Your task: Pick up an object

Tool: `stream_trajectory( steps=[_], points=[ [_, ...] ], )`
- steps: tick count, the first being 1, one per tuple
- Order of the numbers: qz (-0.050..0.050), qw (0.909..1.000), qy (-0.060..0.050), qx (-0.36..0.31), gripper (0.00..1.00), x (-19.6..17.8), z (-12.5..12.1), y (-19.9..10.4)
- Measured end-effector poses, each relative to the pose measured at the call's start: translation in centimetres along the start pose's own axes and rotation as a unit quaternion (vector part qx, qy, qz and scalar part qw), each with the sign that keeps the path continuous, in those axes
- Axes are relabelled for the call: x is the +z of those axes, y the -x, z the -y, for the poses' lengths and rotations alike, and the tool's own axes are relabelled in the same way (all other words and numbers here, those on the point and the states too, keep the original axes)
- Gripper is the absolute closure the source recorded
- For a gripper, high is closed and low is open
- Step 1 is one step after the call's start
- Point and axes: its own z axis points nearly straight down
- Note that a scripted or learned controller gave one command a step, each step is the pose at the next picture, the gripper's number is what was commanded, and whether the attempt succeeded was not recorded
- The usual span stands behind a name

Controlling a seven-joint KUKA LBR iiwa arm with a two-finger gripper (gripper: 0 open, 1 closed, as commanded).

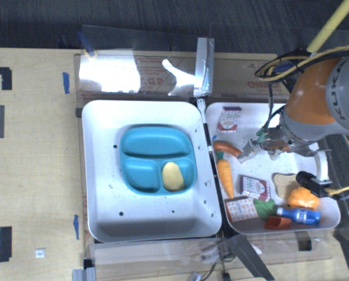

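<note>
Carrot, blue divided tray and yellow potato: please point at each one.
carrot (225,177), camera view, middle of its orange body.
blue divided tray (156,141), camera view, top compartment floor.
yellow potato (173,176), camera view, its centre.

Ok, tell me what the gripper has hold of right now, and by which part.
Cannot be told. The gripper hangs low over the right bin near a carrot, and nothing shows between its fingers.

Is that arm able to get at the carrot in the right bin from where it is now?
Probably yes: the carrot lies uncovered just left of the gripper, with nothing stacked on it.
</note>
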Motion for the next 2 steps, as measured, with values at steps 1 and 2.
stream_trajectory(
  steps=[1,2],
  points=[
    [0.002,0.9993,0.003,-0.037,0.0,3.88,-9.3,0.0],
    [0.003,0.9993,0.003,-0.038,1.0,2.92,-9.43,0.0]
  ],
)
